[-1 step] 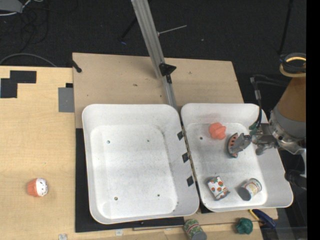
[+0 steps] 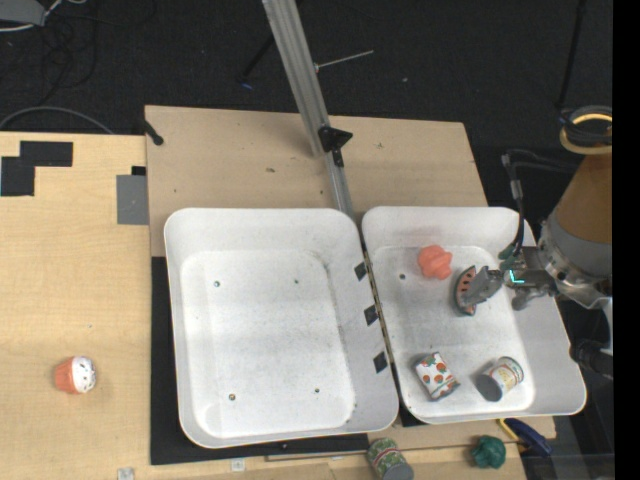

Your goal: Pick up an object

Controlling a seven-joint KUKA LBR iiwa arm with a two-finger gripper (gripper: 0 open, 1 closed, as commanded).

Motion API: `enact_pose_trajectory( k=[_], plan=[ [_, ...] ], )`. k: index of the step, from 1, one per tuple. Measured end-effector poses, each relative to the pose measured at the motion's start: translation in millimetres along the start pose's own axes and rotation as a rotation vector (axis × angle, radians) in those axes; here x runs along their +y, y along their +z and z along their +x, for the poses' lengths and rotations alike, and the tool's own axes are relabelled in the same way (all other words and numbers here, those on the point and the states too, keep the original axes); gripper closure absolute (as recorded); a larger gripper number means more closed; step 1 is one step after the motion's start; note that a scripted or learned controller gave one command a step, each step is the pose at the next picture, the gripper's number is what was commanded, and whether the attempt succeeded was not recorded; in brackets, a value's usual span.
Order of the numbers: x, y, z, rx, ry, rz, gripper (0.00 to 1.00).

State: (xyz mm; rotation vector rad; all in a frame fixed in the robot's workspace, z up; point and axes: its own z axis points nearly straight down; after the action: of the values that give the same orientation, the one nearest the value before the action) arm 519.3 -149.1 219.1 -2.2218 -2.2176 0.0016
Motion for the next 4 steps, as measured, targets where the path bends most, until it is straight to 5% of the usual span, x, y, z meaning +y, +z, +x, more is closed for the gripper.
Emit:
enact_pose_trajectory(
  k=[2,3,4],
  plan=[
    [2,127,3,0.0,-0.001,0.002,0.0],
    [3,126,2,0.001,0.002,0.0,0.0],
    [2,116,2,0.001,0.004,0.001,1.0]
  ],
)
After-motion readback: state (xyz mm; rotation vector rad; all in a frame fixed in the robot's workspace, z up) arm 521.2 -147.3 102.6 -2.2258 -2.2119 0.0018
